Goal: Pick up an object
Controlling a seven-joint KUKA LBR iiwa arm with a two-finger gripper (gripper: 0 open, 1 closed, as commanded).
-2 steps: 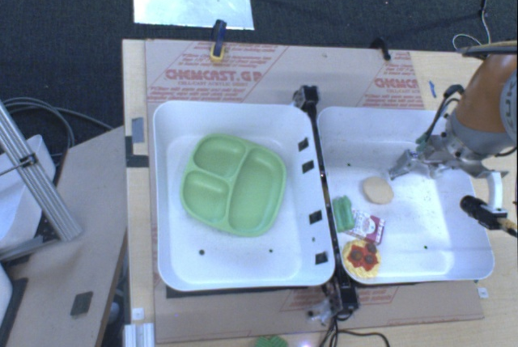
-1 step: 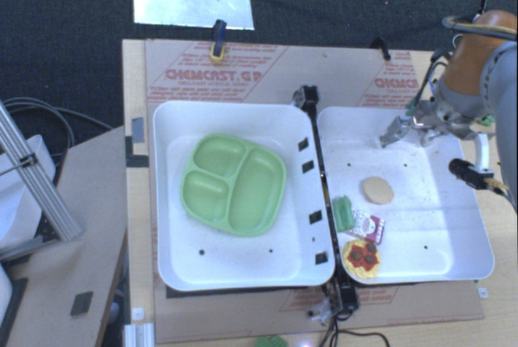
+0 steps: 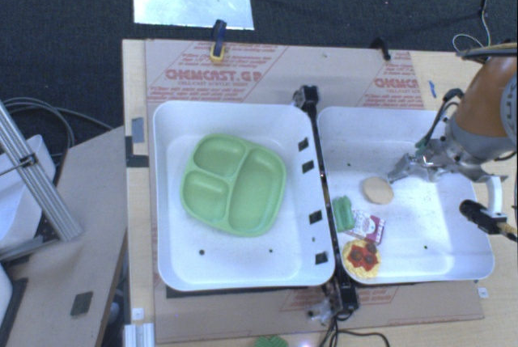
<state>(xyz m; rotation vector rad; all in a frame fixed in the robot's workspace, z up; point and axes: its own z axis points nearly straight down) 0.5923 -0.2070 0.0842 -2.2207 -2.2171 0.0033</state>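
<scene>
Camera view: gripper beside tan disc; green tray left bin.

The arm is cut off by the right edge, its gripper is too small and blurred to read the fingers, and a small green thing at the bottom edge is cropped beyond telling.

Your arm reaches in from the right, orange band above the grey wrist, with the gripper angled low toward the left.
</scene>
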